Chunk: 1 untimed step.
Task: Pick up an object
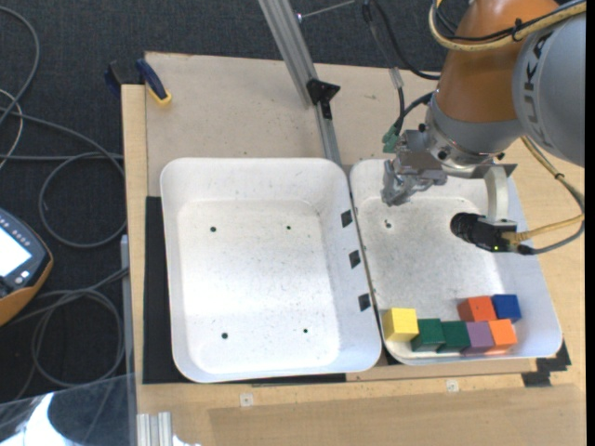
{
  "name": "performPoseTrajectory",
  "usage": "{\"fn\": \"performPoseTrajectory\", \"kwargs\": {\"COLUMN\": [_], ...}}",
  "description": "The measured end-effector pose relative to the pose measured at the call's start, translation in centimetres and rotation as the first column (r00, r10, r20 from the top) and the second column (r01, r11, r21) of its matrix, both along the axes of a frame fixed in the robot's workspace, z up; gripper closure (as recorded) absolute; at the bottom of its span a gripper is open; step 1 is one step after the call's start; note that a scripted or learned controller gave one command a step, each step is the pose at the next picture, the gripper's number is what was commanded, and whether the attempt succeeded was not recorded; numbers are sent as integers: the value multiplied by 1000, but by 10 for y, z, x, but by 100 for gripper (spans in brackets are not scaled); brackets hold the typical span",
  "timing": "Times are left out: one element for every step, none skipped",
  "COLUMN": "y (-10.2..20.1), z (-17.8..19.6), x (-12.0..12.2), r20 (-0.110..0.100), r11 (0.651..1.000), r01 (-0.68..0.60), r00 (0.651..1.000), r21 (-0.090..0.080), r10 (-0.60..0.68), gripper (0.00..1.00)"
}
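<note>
At the near edge of the right bin (535,282) lies a cluster of small blocks. The front row runs left to right against the near wall: a yellow block (402,322), a green block (429,333), a darker green block (456,334), a purple block (479,336) and an orange block (503,333), each touching or just beside its neighbour. Just behind the purple and orange ones sit a red block (481,308) and a blue block (507,306), side by side.

To the left, the left bin (251,179) lies beside the right one, its speckled white floor marked with a few dark dots. Three black clips (354,258) sit along the seam between the two bins.

Farther back, the gripper (398,196) hangs over the far left part of the right bin, near its far wall and well apart from the blocks. Whether its jaws are apart or together cannot be told from this slant, and no block is between them. Above it sit the orange band (488,49) and the grey arm (562,72), coming in from the right.

Beyond the bins, a metal pole (293,54) crosses the bare bench (232,110) at a slant, and a blue and yellow tool (154,82) lies at the far left corner.
</note>
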<state>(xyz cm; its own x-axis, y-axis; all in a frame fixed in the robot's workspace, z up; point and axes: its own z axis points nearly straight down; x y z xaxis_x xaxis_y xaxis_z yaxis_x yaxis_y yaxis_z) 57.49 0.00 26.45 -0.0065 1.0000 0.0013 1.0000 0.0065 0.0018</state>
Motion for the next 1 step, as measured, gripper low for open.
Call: {"fn": "performPoseTrajectory", "kwargs": {"y": [51], "z": [-23], "x": [15], "r20": [-3], "r11": [1000], "r01": [0], "r00": [1000], "r21": [1], "r10": [0], "gripper": [100]}}
